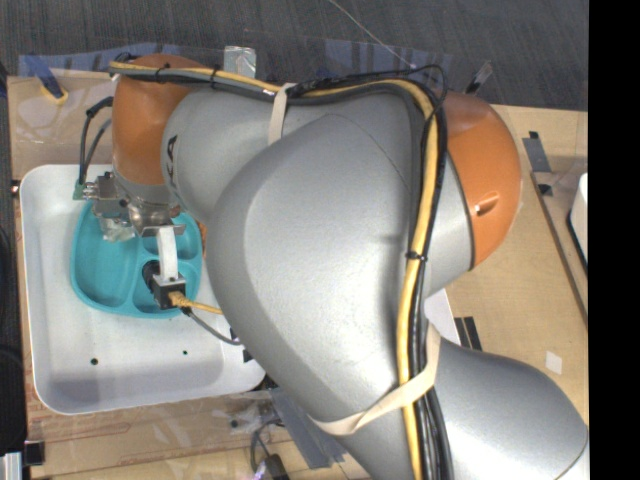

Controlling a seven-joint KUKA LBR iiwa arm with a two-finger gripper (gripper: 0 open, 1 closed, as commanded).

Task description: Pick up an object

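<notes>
Nearest us, the grey arm (340,288) fills most of the frame, a yellow cable (425,218) running along it, hiding the right-hand bin. Past it we see the left white bin (60,368), where a teal divided tray (105,278) lies. The gripper (150,233) hangs low over that tray; we cannot tell how its jaws stand.

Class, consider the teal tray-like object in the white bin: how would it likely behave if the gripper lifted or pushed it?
The teal tray looks like moulded plastic, so probably stiff and light. Its smooth, rounded rim may slip between fingers. It lies flat in the white bin, so it would likely slide rather than roll.
</notes>
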